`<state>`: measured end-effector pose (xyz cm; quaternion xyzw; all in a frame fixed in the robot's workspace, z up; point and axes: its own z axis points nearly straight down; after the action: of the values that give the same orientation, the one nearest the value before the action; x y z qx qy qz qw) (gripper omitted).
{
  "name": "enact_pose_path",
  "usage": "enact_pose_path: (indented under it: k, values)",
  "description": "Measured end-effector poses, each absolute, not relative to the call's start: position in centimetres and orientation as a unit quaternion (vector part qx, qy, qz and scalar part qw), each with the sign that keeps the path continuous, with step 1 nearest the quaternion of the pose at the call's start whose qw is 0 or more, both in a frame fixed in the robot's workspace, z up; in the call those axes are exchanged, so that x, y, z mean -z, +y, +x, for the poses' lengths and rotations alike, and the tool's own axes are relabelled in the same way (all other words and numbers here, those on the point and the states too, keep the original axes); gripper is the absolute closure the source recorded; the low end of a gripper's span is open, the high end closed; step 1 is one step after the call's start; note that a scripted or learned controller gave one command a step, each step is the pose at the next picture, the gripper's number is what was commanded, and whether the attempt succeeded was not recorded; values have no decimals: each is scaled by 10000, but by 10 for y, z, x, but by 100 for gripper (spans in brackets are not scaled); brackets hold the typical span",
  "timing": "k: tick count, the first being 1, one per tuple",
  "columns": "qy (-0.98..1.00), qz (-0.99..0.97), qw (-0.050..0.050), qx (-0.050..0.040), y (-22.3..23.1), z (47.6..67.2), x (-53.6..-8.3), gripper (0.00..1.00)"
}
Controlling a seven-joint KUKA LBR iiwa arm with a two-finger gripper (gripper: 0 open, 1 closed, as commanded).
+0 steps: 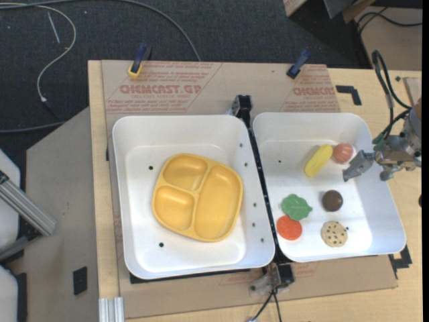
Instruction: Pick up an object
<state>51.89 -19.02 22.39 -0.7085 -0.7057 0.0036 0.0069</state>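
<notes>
Hovering at the right bin's (268, 180) right rim, my jaws (370, 166) are spread apart and gripping nothing. A pink ball (343, 153) is lying just left of them, touching a yellow banana (318, 160). Below sit a brown ball (332, 200), a green leaf (295, 206), a red tomato (289, 228) and a cookie (334, 234). The left bin (127, 180) is holding a yellow tray (198, 196). Both bins are resting on a cardboard-topped desk (107, 274) over dark carpet (47, 32) strewn with cable (40, 79).

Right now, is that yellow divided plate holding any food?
Empty: all three compartments of the yellow plate show bare; the toy foods lie in the right bin.
</notes>
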Motion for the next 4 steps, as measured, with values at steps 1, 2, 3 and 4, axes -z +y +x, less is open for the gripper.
enact_pose_path:
  k: [1,2,3,4]
  values:
    - [-7072,-7070,8,-1,-190,522,-231,0]
    - [-7073,-7069,30,-8,-186,527,-170,0]
    - [-7070,-7072,22,-5,-193,527,-125,0]
    - [-7073,-7069,25,-5,-193,527,-83,0]
